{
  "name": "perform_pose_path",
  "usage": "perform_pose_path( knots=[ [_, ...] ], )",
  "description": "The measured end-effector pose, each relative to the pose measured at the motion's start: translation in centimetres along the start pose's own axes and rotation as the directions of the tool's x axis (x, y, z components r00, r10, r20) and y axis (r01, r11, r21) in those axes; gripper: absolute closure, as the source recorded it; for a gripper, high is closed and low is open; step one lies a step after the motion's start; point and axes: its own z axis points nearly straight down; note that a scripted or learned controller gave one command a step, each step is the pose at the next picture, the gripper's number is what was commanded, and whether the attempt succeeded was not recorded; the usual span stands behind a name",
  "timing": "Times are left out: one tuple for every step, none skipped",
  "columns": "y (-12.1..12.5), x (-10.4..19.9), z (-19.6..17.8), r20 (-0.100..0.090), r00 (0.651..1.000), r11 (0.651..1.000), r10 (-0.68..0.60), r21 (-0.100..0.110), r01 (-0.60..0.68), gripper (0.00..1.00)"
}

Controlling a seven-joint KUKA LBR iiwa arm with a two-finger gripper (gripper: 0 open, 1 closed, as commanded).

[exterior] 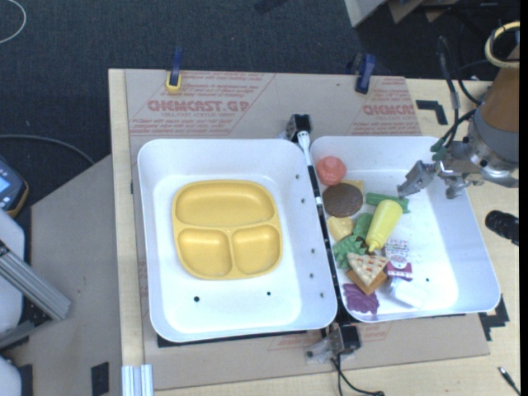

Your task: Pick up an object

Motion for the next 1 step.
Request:
perform_pose_path(
  knots=[
    [0.26, 0.01, -0.65, 0.003, 1.000, 1.000, -0.003, -0.012, 0.003, 0.00]
  ],
)
